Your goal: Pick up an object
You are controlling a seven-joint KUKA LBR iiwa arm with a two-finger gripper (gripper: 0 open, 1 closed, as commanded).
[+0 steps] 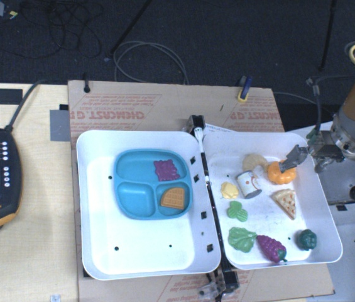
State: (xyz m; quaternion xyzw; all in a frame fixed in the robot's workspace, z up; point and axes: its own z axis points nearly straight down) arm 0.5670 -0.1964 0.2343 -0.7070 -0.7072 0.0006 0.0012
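Orange toy fruit (282,174) touches the claw (292,158); its spread cannot be told.

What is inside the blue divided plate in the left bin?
The blue divided plate holds a purple piece in its upper right compartment and a waffle in the lower right one. The large left compartment shows bare blue. Whatever lies beneath the plate is covered.
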